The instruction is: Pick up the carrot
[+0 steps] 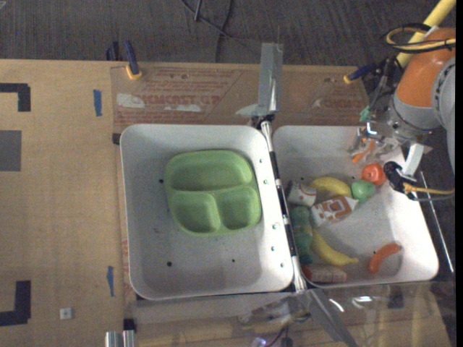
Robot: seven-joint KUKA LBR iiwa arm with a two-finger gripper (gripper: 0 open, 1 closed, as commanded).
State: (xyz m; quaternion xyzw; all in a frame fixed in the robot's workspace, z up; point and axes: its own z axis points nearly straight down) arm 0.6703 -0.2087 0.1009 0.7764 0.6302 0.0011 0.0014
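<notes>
Hand sits over the far-right corner of the right bin, w/ the grey arm and its orange band just above it; can't tell whether it's clenched or released, too blurred and cluttered there. Carrot, orange, lies tilted near the right bin's front-right corner, well apart from the hand, nothing touching it. Just below the hand: a small orange-red round fruit, beside it a green round one touching a yellow banana. Toward the bin's middle, a small carton. Second banana lies left of the carrot. Left bin holds a green divided plate. Both bins sit on the cardboard-covered tabletop.
</notes>
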